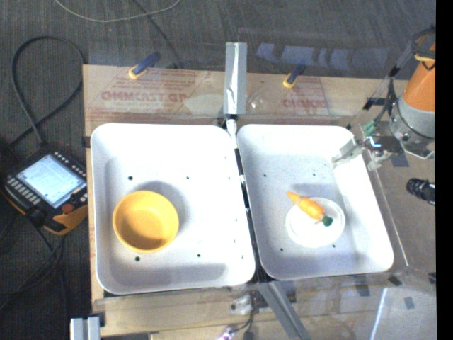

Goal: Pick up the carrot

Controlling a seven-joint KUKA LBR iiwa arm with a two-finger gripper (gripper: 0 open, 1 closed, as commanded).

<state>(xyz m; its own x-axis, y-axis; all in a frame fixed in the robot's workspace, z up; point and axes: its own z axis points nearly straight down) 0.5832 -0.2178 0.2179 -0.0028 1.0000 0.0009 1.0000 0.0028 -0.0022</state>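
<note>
The right bin (283,154) is open from above across most of its floor; the only objects on it are the white plate (333,232) and the carrot (308,206) lying on that plate, with bare floor on all sides. The hand (359,147) sits over the bin's upper right rim, apart from the carrot. In the left bin (170,147), the yellow bowl (146,221) occupies the lower left floor.
</note>
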